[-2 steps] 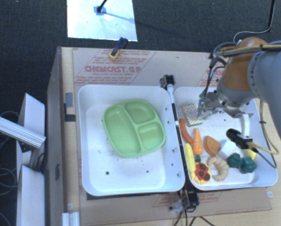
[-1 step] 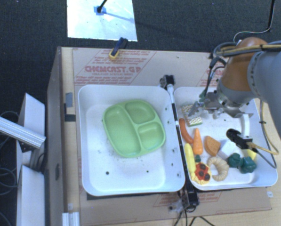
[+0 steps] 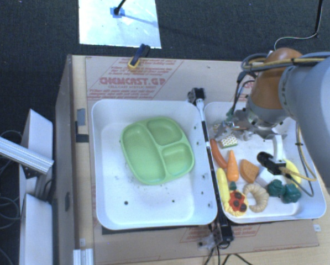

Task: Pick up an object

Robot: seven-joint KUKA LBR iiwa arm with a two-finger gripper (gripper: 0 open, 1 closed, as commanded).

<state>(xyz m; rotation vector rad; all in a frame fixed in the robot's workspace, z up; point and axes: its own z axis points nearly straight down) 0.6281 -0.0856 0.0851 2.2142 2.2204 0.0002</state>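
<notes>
Two white bins sit side by side on the bench. The left bin (image 3: 106, 148) holds a green compartment plate (image 3: 156, 149); the right bin (image 3: 314, 203) holds the toy food from which one piece is to be picked. The arm (image 3: 311, 87) reaches in from the right, and its gripper (image 3: 231, 127) hangs low over the far left part of the right bin, just above a small pale block with green specks (image 3: 229, 142). Whether the gripper is released or clenched cannot be told from here. Nearby lie a carrot (image 3: 219, 154), an orange wedge (image 3: 249, 170), a corn cob (image 3: 223, 185), a ring-shaped pastry (image 3: 257, 196), a pizza slice (image 3: 237, 201) and green broccoli pieces (image 3: 282, 190). A good grasp probably means centring over the pale block, which lies apart from its neighbours, then descending straight and closing squarely across it.
</notes>
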